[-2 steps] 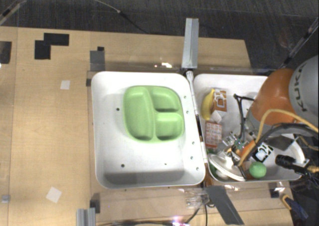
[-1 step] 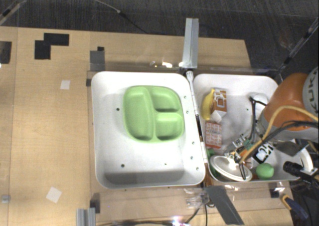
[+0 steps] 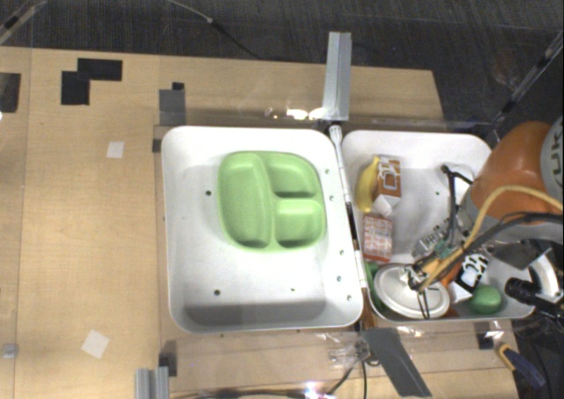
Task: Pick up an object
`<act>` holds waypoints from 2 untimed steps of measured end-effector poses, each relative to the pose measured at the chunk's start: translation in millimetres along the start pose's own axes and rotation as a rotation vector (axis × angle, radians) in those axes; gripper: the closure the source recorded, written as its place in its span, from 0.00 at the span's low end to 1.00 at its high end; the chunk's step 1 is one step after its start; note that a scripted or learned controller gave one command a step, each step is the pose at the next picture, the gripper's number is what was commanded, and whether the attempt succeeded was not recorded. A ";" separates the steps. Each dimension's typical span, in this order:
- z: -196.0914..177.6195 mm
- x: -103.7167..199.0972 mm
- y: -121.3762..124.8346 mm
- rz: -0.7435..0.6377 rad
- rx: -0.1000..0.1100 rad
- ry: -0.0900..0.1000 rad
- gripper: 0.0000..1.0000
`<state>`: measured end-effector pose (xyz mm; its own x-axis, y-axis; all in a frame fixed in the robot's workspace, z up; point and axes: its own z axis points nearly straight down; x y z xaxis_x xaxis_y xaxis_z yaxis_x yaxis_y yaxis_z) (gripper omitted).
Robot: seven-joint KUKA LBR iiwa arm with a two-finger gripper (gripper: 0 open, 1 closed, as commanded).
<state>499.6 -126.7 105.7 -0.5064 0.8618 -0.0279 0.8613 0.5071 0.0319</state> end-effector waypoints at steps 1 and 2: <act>-102.1 14.3 100.0 -0.073 0.018 0.022 1.00; -86.1 -42.6 146.1 -0.215 0.023 0.025 1.00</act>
<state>643.4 -88.7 197.6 -0.6789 0.7342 -0.0064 0.7342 0.6789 0.0051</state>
